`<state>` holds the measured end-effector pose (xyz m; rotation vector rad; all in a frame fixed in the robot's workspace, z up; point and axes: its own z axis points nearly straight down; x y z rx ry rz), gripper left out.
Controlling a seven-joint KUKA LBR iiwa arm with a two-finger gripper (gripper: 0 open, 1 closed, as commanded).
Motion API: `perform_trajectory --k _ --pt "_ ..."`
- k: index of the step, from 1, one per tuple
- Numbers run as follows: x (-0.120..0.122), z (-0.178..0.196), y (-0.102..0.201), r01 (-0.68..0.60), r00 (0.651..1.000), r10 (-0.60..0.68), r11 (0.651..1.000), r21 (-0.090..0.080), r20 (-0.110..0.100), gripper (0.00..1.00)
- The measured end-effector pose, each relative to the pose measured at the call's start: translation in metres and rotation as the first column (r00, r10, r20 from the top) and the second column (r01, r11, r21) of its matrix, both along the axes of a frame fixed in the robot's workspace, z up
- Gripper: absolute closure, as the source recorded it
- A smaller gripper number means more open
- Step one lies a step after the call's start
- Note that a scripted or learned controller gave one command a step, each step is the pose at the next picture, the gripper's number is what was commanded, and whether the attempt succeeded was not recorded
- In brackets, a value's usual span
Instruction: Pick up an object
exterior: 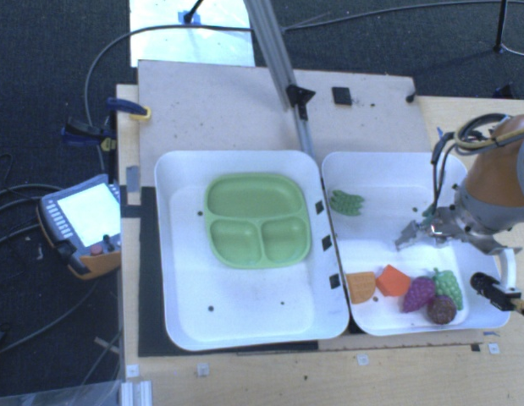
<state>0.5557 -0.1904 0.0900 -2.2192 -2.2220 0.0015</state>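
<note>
Over the right bin (363,172), the arm's gripper (411,235) reaches leftward, fingers apart, gripping nothing

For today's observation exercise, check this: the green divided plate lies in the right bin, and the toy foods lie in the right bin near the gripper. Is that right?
One detail is wrong. The camera view shows the green divided plate in the left bin, not the right bin. The toy foods do lie in the right bin near the gripper.

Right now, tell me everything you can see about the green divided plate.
The green divided plate is pale green, looks like matte plastic, and is a rounded rectangle with a raised rim. It has three compartments: one long one across the far side and two smaller ones on the near side. It lies flat, slightly rotated, in the upper middle of the left white bin, touching nothing else.
</note>
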Motion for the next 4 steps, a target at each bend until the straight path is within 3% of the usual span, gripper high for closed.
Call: perform_trajectory --k 1,4 --pt "0.002 0.014 0.0 -0.001 1.0 0.001 1.0 -0.002 0.005 1.0" --pt "0.019 0.188 0.0 -0.004 1.0 0.004 1.0 -0.003 0.011 1.0"
